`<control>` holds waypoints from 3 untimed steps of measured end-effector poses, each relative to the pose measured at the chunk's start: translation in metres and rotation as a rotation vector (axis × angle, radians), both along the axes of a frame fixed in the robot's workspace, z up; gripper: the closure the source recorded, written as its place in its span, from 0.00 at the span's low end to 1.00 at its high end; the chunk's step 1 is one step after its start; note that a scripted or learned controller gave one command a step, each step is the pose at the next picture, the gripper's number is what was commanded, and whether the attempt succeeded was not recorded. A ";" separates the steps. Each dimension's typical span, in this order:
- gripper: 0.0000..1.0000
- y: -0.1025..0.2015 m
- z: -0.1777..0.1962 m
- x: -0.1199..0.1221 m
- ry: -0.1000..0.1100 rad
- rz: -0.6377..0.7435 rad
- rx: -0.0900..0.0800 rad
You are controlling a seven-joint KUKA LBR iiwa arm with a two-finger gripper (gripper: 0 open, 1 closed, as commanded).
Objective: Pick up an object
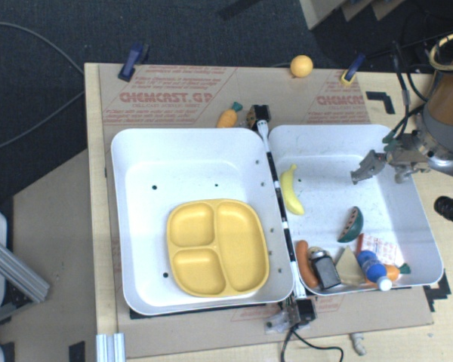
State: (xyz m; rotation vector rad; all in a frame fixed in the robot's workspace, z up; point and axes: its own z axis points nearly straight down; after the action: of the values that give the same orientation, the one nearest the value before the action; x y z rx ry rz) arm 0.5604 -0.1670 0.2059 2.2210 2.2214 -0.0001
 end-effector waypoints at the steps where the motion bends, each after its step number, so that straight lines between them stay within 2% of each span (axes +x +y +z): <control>1: 0.00 0.007 -0.122 -0.023 0.000 -0.001 0.000; 2: 0.00 -0.040 -0.045 0.000 -0.003 -0.001 -0.002; 3: 0.00 0.007 -0.114 -0.036 0.003 0.000 0.002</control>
State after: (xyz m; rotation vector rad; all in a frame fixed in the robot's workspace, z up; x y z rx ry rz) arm 0.5244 -0.1597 0.0919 2.2228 2.2239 -0.0016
